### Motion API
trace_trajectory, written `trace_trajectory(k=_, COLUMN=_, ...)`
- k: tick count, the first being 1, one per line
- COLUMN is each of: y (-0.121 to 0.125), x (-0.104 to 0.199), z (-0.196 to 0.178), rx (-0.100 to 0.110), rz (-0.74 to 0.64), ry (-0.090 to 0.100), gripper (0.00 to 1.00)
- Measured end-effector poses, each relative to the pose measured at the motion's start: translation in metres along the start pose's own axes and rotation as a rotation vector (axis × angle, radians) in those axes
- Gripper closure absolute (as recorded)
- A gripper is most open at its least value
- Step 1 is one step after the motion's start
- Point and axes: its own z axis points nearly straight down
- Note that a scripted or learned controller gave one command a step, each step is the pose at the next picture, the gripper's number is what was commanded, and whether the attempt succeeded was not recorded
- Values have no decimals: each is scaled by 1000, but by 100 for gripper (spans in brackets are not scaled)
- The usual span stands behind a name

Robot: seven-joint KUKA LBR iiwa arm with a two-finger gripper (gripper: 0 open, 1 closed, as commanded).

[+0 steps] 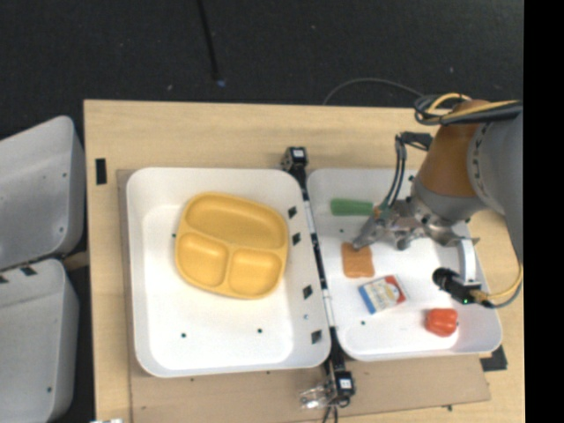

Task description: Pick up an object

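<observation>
The right bin [493, 337], at the frame's right, holds the gripper [359, 243], which hangs at the upper edge of the orange block [357, 262] in that bin's left half. Whether the claw is spread or pressed together cannot be told. To do the step well, it likely must straddle the block's narrow width before closing. The block looks near-square, its slightly longer axis running up-down in the frame.
</observation>
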Motion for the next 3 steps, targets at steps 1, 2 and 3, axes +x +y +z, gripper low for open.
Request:
trace_trajectory(k=1, y=2, x=-1, z=-14, rx=-7, rz=1, ry=0, gripper=100)
trace_trajectory(k=2, y=2, x=1, z=-78, rx=-9, rz=-3, ry=1, gripper=100)
trace_trajectory(k=3, y=-1, x=-3, z=-141, rx=-9, rz=-4, ry=0, gripper=100)
